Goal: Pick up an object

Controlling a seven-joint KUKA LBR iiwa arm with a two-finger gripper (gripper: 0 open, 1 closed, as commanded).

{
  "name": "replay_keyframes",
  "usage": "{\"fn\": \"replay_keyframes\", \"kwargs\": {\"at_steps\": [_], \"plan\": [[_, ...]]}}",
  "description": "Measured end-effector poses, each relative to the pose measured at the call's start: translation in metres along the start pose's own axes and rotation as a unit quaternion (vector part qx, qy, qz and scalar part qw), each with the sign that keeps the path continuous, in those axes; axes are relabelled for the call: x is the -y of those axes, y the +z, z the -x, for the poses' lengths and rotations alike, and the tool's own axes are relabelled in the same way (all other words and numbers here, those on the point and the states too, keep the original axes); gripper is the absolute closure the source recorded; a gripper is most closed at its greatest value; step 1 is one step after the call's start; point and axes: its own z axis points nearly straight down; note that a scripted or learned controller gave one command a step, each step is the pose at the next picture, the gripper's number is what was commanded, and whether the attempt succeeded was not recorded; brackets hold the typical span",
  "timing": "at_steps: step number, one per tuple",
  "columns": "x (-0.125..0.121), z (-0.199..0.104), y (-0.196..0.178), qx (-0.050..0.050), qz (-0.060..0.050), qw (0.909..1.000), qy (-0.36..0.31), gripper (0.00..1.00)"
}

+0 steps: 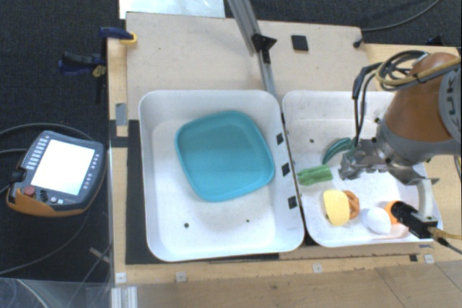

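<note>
Several small things were seen in the right bin (303,112), any of which could serve as the object to be picked. A green piece (315,174) lay near the bin's left wall, about halfway down. Just below and to its right, a yellow block (335,206) was found, touching an orange-brown item (352,203) on its right side. Further right, near the bin's lower edge, a white egg-shaped thing (377,220) rested beside a small orange thing (394,210), with something pale pink showing just under them. A teal curved piece (336,148) lay above the green piece, close to the pincer.

The pincer (351,166) was positioned low over the middle of the right bin, just right of the green piece and above the yellow block. Whether it was released or clenched could not be told, as the tips were blurred and dark; nothing could be made out between them. The arm (422,115) was seen reaching in from the right, its orange band uppermost, with black cables looped above it.

In the left bin (155,155) a large teal plate (224,154) lay flat, slightly turned. Both bins sat side by side on the bench (195,54). A pendant (58,173) with a lit screen was seen on the dark floor, well left of the bench.
</note>
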Motion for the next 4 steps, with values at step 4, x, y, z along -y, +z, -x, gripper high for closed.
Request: {"fn": "replay_keyframes", "kwargs": {"at_steps": [4], "plan": [[-0.043, -0.105, -0.084, -0.001, -0.002, 1.0000, -0.002, 1.00]]}}
